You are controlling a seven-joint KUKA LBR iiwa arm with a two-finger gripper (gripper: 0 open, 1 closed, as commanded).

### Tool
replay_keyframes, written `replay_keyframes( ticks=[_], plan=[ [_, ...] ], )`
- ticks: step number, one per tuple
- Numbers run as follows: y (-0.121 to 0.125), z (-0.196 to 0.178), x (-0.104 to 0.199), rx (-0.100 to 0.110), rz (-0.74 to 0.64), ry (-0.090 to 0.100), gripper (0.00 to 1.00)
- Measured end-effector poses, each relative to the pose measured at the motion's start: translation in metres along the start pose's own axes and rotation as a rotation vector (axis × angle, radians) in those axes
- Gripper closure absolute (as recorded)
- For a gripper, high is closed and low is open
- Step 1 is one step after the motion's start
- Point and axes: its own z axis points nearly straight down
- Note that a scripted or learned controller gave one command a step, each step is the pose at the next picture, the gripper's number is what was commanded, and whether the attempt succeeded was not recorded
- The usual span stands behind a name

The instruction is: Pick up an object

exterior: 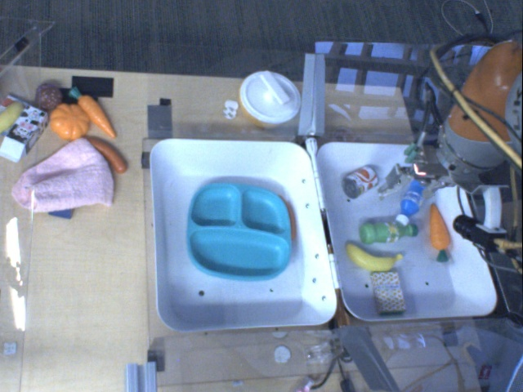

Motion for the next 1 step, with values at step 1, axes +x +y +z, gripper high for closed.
replay_keyframes(
  ticks=[1],
  plan=[
    [-0.0131, 0.0955, -0.0206, -0.005, -0.17, -0.001, 0.0]
  ],
)
